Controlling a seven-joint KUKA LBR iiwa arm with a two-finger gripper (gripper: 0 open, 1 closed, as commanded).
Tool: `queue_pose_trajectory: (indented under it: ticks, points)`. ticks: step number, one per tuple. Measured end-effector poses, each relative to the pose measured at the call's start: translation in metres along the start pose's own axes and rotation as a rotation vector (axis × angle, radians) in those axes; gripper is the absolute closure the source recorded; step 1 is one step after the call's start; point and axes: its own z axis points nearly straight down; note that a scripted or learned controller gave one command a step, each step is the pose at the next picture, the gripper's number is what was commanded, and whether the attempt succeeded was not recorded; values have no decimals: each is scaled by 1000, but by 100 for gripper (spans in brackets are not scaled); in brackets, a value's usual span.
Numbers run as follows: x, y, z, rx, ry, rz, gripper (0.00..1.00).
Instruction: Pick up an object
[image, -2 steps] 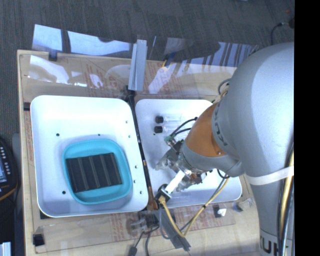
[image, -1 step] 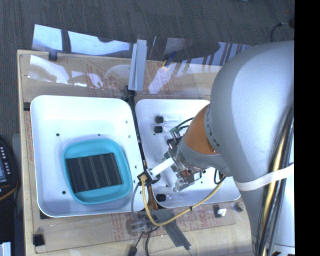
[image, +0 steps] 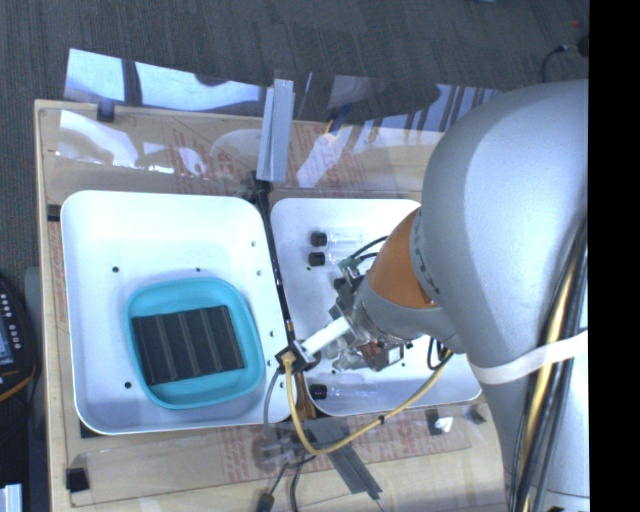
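A shallow teal dish (image: 190, 342) with a dark ribbed insert lies in the front half of the left bin (image: 90, 240). My gripper (image: 352, 348) is down low in the right bin (image: 300, 225), near its front left corner. The grey arm and its orange band (image: 400, 275) hang over most of that bin and hide the floor beneath. A white piece (image: 322, 340) sticks out leftward from the gripper toward the wall between the bins. I see nothing that is clearly held.
Two small dark knobs (image: 318, 249) sit on the right bin's floor near its back left. A yellow cable (image: 345, 430) loops over the front rim. A grey post (image: 275, 130) stands behind the bins, where clear plastic sheeting lies.
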Motion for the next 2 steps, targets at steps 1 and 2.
queue_pose_trajectory:
  ticks: [1, 2]
  points:
    - [47, -74, -84, 11, -17, 83, 100]
    - [24, -101, -84, 12, -22, 91, 100]
